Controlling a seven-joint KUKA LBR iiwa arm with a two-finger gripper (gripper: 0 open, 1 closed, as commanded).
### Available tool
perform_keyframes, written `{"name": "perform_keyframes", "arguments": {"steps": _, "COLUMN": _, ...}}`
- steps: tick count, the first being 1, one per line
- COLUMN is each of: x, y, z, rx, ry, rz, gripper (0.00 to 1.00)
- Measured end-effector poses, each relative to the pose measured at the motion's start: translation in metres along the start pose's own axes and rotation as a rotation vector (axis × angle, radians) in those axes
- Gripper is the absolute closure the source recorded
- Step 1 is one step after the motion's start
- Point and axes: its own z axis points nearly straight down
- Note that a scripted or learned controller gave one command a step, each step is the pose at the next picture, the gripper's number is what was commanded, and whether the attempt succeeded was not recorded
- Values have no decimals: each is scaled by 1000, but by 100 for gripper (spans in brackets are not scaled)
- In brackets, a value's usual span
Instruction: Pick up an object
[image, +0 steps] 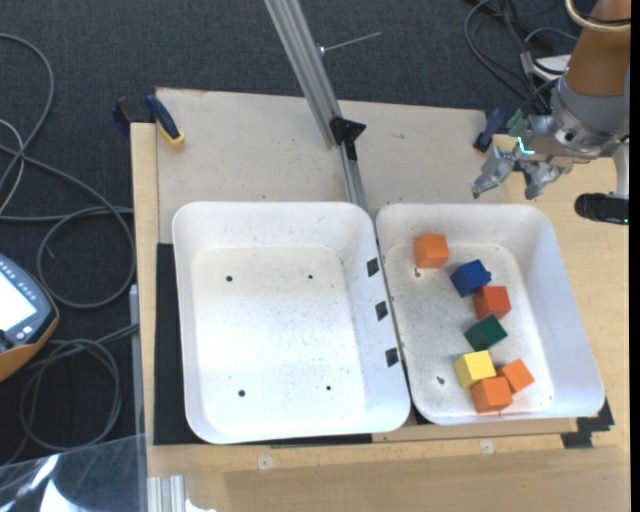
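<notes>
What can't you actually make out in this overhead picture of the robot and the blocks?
- The arm: cut off by the camera view's top right corner, so its upper part is unseen.
- The orange block at the right bin's near end: it touches another orange block; whether it leans on it is unclear.
- The screened device: cut by the left edge, display too small to read.
</notes>
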Motion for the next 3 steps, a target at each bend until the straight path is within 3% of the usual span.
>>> {"name": "perform_keyframes", "arguments": {"steps": 1, "x": 0, "y": 1, "z": -4, "rx": -5, "ry": -2, "rz": -1, "gripper": 0}}
{"name": "perform_keyframes", "arguments": {"steps": 3, "x": 2, "y": -9, "z": 109, "rx": 1, "ry": -1, "rz": 0, "gripper": 0}}
